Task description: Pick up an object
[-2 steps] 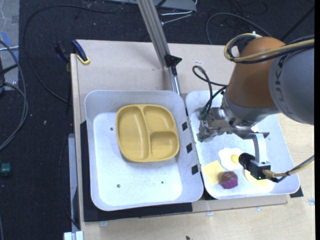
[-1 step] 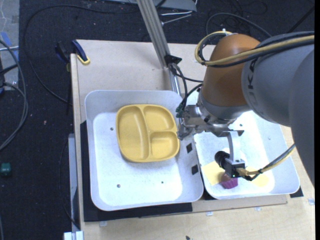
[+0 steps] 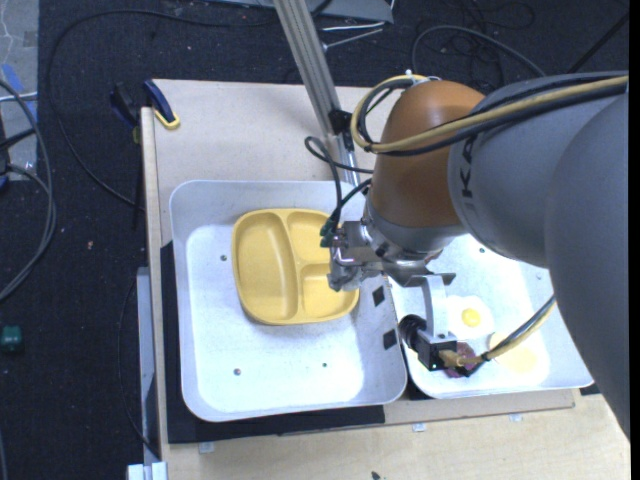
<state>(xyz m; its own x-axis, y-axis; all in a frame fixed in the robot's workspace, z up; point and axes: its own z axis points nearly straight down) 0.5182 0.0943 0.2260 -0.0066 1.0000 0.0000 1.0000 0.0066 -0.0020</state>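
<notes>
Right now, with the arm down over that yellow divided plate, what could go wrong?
1. The tool sits at the yellow divided plate's right rim; a closing grip there might tip or slide the plate instead of lifting it.
2. The loose cable hangs over the right bin near the fried egg toy and could drag it.

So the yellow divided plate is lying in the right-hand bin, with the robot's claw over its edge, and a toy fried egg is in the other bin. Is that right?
Not quite. The camera view shows the yellow divided plate in the left bin, not the right one. The rest holds: the claw is over the plate's right edge, and the toy fried egg lies in the other bin.
</notes>
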